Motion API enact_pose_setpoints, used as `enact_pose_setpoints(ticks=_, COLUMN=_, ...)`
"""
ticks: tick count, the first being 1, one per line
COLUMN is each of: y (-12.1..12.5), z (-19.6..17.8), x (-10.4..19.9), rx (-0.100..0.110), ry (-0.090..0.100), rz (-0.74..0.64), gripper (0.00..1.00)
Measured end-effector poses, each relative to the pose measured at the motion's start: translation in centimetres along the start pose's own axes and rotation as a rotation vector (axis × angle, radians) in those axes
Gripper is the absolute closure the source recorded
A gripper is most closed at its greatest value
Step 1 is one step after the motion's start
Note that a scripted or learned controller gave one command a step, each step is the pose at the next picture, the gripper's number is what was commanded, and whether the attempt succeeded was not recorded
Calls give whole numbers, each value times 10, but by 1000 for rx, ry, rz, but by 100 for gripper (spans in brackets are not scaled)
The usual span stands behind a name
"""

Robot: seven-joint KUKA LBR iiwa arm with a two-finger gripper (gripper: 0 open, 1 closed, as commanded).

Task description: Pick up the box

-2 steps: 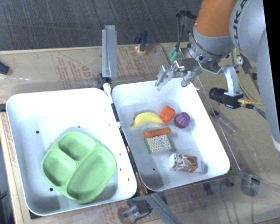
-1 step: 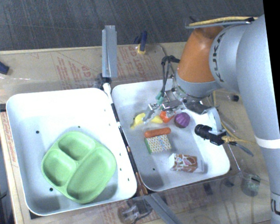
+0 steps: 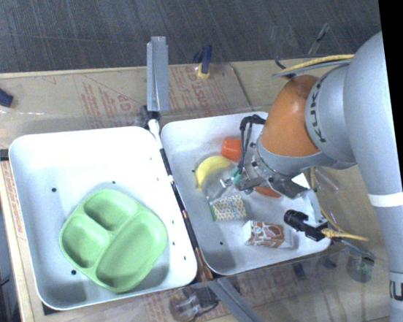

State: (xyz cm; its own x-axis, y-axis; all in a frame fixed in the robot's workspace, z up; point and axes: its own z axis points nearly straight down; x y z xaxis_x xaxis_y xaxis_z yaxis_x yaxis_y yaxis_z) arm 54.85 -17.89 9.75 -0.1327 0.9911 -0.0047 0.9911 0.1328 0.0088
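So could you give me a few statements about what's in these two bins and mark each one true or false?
1. The green tray lies in the left bin. True.
2. The banana is in the same bin as the tray. False: it lies in the right bin.
3. The pincer is over the right bin, near the banana. True.
4. The box sits outside both bins on the bench. False: it lies in the right bin, just below the pincer.
5. A brown packet lies near the right bin's front edge. True.
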Motion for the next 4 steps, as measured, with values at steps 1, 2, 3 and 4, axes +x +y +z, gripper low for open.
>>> enact_pose_setpoints(ticks=1, y=1, z=-12, x=-1, rx=-1, ry=-3, rz=-6, gripper=100)
enact_pose_setpoints(ticks=2, y=1, z=-12, x=-1, rx=-1, ry=-3, rz=-6, gripper=0)
enact_pose_setpoints(ticks=3, y=-19, z=6, x=53, rx=13, ry=7, rz=-107, gripper=0)
enact_pose_setpoints(ticks=4, y=-19, z=-3, x=52, rx=16, ry=6, rz=-113, gripper=100)
